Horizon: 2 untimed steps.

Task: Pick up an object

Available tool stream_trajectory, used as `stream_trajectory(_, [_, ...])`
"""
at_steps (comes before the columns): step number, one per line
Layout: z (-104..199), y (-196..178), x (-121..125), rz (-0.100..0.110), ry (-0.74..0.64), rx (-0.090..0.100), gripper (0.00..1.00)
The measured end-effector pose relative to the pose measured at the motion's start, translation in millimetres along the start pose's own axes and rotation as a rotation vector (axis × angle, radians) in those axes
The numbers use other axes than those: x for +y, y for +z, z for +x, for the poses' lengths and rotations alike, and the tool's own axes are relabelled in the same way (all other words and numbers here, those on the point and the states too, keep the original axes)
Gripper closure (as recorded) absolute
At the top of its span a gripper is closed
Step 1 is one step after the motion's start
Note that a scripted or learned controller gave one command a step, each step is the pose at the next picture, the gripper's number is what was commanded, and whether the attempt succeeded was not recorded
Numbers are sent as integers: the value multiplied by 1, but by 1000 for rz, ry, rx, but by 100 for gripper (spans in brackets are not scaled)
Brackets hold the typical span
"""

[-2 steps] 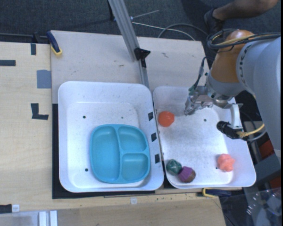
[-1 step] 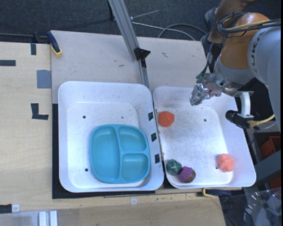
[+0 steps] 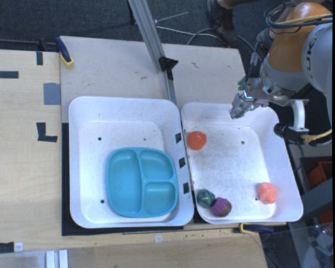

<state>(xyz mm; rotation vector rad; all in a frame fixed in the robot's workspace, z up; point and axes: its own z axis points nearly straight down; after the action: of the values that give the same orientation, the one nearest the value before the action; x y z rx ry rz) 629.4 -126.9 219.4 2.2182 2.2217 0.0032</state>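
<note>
camera view: hand [image 3: 238,110] hovers at 12 o'clock above right white bin [image 3: 279,149], grip state indeterminate. round orange ball [image 3: 196,140] lies at bin's 10 o'clock, well apart.

The big grey and orange robot arm [image 3: 301,49] is cut off by the right edge. Its small metal claw [image 3: 238,109] is blurry, so its tips are too hard to make out. The dark green lump [image 3: 205,197] may be a toy, but it is too small to tell. The tan tabletop [image 3: 17,166] runs off the left edge.
</note>
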Motion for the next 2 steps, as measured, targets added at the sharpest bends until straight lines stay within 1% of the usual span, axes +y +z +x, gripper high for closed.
stream_trajectory(1, [48,9,-13,6,-3,1,100])
stream_trajectory(2, [94,2,-35,6,-4,2,100])
